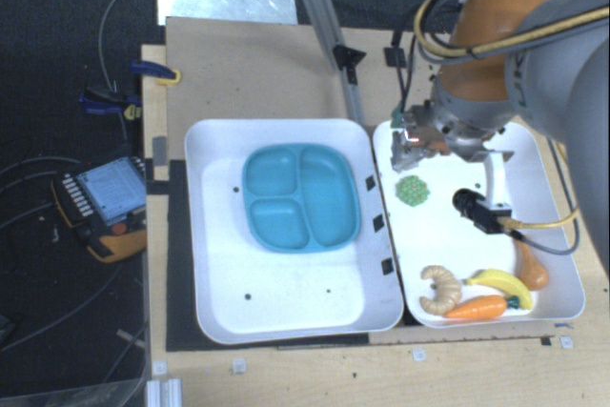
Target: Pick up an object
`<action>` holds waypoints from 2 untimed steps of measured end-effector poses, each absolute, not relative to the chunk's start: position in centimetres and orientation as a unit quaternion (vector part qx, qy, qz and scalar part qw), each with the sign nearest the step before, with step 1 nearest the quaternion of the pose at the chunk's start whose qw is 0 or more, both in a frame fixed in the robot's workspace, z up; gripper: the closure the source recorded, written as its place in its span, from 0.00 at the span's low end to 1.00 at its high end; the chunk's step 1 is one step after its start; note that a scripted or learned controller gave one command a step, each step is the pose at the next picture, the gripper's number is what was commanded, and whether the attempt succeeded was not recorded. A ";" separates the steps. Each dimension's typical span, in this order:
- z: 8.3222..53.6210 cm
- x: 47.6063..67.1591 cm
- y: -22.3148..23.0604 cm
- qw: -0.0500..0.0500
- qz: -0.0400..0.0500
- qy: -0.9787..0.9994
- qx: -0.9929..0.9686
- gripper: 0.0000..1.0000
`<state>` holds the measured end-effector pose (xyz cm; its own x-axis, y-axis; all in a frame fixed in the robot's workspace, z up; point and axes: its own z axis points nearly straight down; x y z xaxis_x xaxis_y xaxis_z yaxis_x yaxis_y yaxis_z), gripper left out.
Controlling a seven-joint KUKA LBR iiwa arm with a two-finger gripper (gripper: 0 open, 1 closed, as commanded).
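Hovering just above green broccoli (412, 191) in right bin (562, 205): gripper (412, 144). Finger state impossible to tell.

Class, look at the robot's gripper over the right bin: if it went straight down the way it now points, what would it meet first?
Most likely the green broccoli, which lies just below the gripper in the right bin. Depth is unclear from this slanted view, so it might land on bare bin floor beside it.
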<state>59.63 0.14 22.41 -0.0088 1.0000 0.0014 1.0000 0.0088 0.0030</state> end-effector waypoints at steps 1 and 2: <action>22.4 61.5 4.9 0.001 0.002 0.711 0.704 1.00; 21.4 62.1 10.2 0.000 0.001 0.711 0.704 1.00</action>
<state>62.08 10.22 21.42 -0.0101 0.9999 0.0019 0.9999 0.0101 0.0020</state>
